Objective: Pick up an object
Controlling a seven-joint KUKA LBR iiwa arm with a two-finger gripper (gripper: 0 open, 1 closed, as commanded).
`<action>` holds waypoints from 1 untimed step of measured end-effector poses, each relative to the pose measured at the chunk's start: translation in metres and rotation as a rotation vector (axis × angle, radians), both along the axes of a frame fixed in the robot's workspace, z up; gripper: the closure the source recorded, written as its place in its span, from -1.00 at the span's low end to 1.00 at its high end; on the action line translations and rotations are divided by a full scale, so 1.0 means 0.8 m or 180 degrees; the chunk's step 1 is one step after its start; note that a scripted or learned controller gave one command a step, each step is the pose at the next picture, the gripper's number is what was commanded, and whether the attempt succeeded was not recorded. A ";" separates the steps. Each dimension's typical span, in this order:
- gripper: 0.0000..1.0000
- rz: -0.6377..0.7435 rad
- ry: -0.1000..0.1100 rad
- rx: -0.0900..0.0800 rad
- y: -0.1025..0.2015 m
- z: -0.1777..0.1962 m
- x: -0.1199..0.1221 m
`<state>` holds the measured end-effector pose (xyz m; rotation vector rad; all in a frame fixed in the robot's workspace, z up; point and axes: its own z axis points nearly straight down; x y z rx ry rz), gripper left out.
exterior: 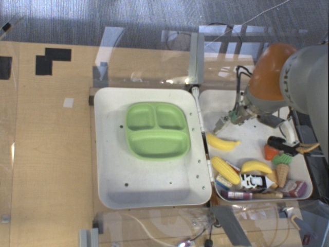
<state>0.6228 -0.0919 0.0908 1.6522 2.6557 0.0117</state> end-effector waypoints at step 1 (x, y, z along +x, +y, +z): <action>-1.00 0.0017 0.0021 -0.0002 -0.051 0.095 -0.042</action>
